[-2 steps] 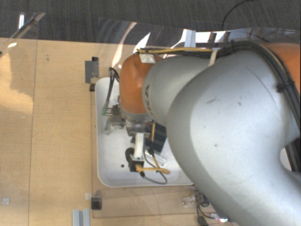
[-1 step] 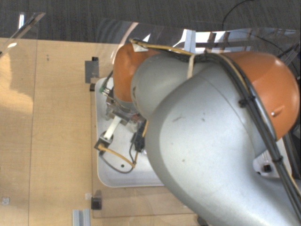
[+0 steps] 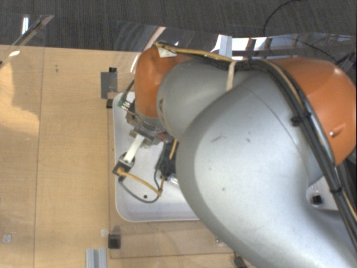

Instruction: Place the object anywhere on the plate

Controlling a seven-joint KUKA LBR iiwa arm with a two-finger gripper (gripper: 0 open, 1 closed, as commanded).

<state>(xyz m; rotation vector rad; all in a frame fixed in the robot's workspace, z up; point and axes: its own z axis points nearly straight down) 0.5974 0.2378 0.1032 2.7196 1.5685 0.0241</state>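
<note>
My grey arm (image 3: 251, 149) with its orange band (image 3: 149, 77) reaches in from the right and covers most of the bench. The wrist points down into the left white bin (image 3: 131, 205), and my gripper (image 3: 165, 163) hangs dark just above the bin floor near its middle. The arm hides whatever lies under and behind it. A small green sliver (image 3: 119, 101) peeks out at the bin's far left corner, beside the wrist; I cannot tell what it is.
The bin's left wall (image 3: 115, 149) and near rim run along the bare wooden bench top (image 3: 56, 149). Small dark brackets stand at the bin's far left corner (image 3: 109, 82) and near left corner (image 3: 114, 240).
</note>
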